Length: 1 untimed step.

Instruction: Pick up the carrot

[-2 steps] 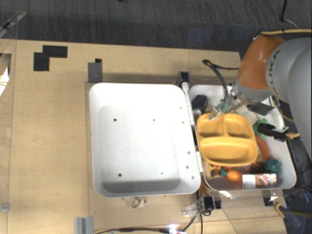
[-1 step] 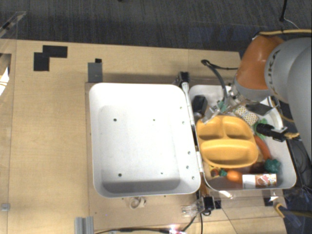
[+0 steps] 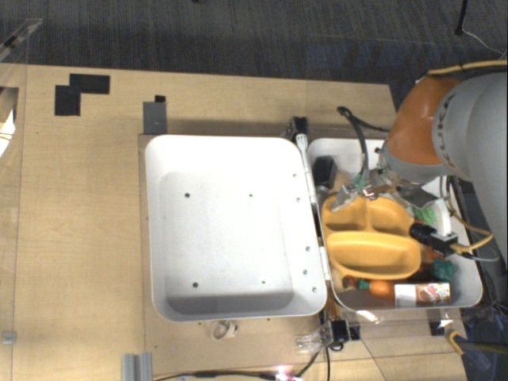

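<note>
Carrot point(image 3: 381, 288), a small orange piece, lay near the front wall of the right bin point(image 3: 468, 292), just beside a white can with a red label point(image 3: 422, 294) and under the edge of a big yellow divided tray point(image 3: 373, 244). The claw point(image 3: 367, 187) hung over the back of this tray, apart from the carrot. The left bin point(image 3: 230, 221) stood beside it on the table point(image 3: 71, 236).

White bins point(image 3: 230, 228), yellow tray point(image 3: 373, 248)

We see a yellow tray point(image 3: 373, 248) in the right bin point(image 3: 475, 288), a bottle point(image 3: 422, 294) at its five o'clock.
</note>
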Motion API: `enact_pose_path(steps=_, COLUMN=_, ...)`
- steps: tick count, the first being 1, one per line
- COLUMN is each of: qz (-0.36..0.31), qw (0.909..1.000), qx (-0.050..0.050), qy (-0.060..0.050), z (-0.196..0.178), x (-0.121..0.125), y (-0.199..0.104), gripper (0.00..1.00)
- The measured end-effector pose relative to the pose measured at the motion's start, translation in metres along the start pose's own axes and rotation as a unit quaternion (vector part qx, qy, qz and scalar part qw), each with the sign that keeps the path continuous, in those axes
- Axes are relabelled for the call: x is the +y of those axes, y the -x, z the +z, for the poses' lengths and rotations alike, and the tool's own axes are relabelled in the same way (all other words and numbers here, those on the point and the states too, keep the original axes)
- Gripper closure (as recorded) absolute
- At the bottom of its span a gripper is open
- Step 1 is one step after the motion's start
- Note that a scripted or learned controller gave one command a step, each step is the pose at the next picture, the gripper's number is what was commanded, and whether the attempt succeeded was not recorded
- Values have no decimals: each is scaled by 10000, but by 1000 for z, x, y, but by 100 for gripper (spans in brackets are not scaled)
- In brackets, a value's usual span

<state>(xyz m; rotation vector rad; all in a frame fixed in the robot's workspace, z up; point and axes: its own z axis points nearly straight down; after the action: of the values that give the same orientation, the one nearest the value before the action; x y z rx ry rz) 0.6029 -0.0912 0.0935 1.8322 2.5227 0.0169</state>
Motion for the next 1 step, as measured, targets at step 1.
enact_pose_path(steps=1, qz=2163, qw=9763, qx=-88, qy=-73, z=3, x=16, y=23, gripper=0)
